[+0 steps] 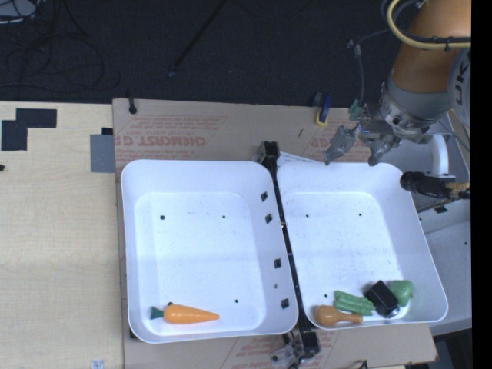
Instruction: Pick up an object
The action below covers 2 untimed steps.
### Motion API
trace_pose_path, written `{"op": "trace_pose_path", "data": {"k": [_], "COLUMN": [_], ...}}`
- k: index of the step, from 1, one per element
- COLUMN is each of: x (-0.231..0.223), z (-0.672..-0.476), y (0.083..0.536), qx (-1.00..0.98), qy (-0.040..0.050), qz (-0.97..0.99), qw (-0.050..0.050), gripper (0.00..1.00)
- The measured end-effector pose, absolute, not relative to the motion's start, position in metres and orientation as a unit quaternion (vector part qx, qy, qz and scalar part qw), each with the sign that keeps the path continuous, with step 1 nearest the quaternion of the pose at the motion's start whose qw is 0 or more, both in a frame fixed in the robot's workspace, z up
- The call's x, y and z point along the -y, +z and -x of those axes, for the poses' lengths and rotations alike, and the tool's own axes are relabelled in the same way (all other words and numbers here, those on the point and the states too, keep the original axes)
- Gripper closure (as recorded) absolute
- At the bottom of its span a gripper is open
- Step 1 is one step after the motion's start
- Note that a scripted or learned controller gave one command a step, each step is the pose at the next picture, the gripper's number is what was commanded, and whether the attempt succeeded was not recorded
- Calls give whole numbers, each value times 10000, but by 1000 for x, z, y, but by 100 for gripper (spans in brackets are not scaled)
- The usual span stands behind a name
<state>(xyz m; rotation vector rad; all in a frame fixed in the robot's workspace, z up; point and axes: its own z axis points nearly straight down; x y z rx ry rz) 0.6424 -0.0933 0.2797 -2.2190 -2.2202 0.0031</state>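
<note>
Above the far rim of the right-hand shallow white plastic bin (430, 279), the two-finger metal gripper (354, 148) hangs with its fingers spread apart and nothing between them — an open, empty hand. It is carried by the grey arm with the orange band (434, 25), which leans in from the right and keeps the tool high, well apart from anything it might take.

The likely targets lie at the opposite, near end of that same bin. A small cluster sits against the near wall: a tan pear-shaped toy (336, 316), a green bean-like toy (354, 303) just beside it, a small black block (381, 297) tilted across the greenery, and a rounder light-green piece (401, 289) at the corner. They touch or overlap one another, probably because the bin floor slopes things toward its edge, and that crowding looks likely to make a clean two-finger grasp awkward.

In the left-hand white bin (138, 206), an orange plastic carrot with a dark green stub (187, 314) lies alone on its side near the front wall — free on all sides, so the easier pick, though farther from the arm.

No object has been grasped yet; I judge the arm to be in its raised, ready pose, with approach and descent not begun.
</note>
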Motion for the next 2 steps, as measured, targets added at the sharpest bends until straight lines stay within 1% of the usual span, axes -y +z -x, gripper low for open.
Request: {"op": "trace_pose_path", "data": {"k": [1,2], "x": [129,127], "z": [-645,-644], "y": [393,395], "qx": [7068,7079], "qy": [-23,15], "qz": [7074,7063], "qw": [-50,6], "gripper": [0,100]}}
